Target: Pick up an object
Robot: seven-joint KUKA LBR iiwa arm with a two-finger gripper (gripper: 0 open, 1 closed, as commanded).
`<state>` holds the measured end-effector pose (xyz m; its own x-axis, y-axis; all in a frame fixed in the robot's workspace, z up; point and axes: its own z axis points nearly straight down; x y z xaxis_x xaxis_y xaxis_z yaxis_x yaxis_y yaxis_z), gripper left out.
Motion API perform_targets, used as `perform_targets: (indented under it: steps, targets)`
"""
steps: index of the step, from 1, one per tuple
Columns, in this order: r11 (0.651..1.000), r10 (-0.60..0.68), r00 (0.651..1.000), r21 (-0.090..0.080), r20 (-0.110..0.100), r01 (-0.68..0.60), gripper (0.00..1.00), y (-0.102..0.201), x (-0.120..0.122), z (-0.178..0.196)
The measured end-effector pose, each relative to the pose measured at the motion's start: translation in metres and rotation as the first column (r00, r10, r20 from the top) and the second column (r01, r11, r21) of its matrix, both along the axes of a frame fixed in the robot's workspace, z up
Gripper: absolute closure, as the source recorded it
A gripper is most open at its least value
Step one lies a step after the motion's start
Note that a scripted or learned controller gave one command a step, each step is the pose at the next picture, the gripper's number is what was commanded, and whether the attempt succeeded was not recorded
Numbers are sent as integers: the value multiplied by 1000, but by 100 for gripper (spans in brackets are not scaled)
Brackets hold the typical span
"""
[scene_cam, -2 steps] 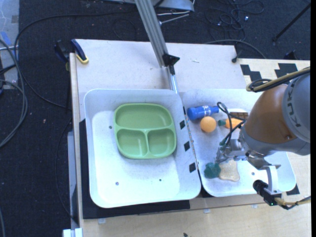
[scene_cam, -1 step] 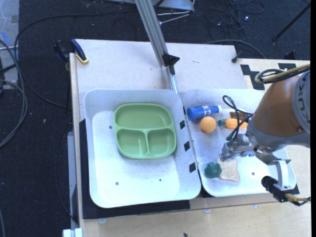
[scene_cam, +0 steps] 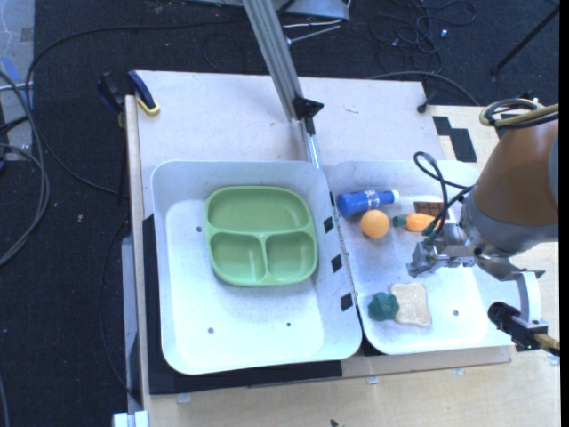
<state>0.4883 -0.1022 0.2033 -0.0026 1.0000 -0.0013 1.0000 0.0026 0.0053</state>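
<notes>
Bench: pale wooden bench [scene_cam: 222,114] carried both bins side by side.
Left bin: shallow white plastic bin [scene_cam: 178,327] lay at 9 o'clock of the scene.
Right bin: shallow white plastic bin [scene_cam: 462,323] lay at 3 o'clock, touching the left bin along a shared edge.
Arm: grey arm with an orange band [scene_cam: 524,176] reached in from 3 o'clock, over the right bin's far side.
Plate: light green plastic plate with three compartments [scene_cam: 262,236] sat flat in the left bin, toward 12 o'clock of it.
Gripper: metal two-finger gripper [scene_cam: 425,261] hung above the middle of the right bin; finger state could not be told, nothing seen between them.
Bottle: blue bottle with a white cap [scene_cam: 364,201] lay on its side at 11 o'clock of the right bin.
Sponge: pale cream, flat, rough-edged piece [scene_cam: 412,305] lay at 6 o'clock of the gripper.
Ball: orange ball [scene_cam: 376,225] sat just beside the bottle, at its 5 o'clock.
Teal lump: small teal object [scene_cam: 383,306] touched the cream piece at its 9 o'clock.
Orange item: small orange object [scene_cam: 416,222] lay at 3 o'clock of the ball, near the gripper.
</notes>
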Motion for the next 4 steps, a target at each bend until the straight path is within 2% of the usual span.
perform_targets:
  steps: [1,2,4]
  targets:
    - [1000,5,1000,3,-2,-5,100,54,27,12]
    - [1000,5,1000,3,-3,-5,100,98,61,6]
    - [1000,4,1000,3,-2,-4,100,193,127,30]
